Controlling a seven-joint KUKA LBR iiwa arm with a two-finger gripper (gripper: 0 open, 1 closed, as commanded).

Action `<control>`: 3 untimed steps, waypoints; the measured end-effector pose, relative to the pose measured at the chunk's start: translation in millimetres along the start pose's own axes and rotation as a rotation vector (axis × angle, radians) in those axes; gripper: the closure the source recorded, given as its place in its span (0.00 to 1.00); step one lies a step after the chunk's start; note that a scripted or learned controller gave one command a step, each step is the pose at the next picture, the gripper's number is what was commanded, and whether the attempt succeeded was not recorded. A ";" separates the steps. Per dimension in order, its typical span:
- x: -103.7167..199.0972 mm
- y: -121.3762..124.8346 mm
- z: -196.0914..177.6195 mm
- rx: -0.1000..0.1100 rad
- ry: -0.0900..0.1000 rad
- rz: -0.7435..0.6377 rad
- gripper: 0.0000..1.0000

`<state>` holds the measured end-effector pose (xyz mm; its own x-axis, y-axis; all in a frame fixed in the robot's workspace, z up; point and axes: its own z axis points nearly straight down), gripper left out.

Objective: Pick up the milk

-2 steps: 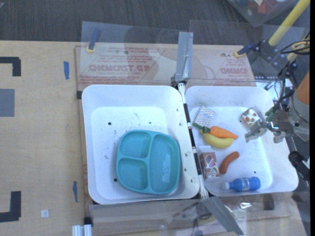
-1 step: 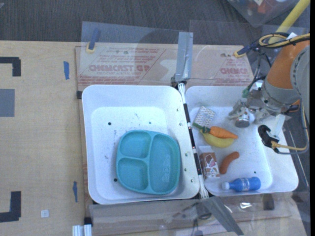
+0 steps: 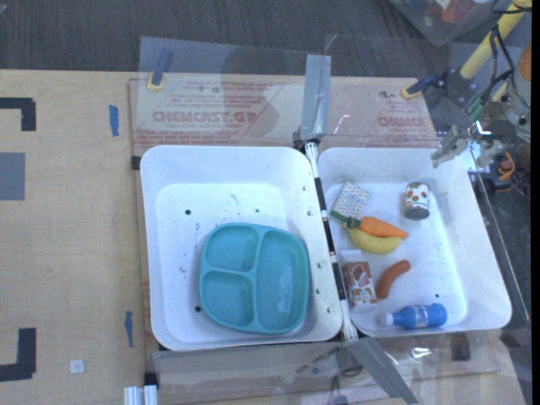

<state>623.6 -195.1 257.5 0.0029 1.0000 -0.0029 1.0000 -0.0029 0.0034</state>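
Note:
Two small cartons lie in the right bin. A white speckled carton sits tilted at the upper left, and a brown and white carton lies flat by the left wall. I cannot tell from the labels which one is the milk. My gripper hangs over the bin's far right corner, well away from both cartons, with nothing seen in it. The arm behind it is mostly cut off by the frame's right edge.
The right bin also holds a carrot on a banana, a small can, a sausage and a blue bottle. A teal divided plate lies in the left bin.

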 end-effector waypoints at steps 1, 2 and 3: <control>63.3 -34.9 85.5 0.003 0.003 -0.199 0.00; 88.0 -112.9 140.6 -0.007 -0.004 -0.216 0.00; 31.4 1.7 78.8 -0.001 0.001 -0.336 0.00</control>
<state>625.6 -163.9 178.6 -0.3265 0.9452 -0.0030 0.9452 0.3265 0.0029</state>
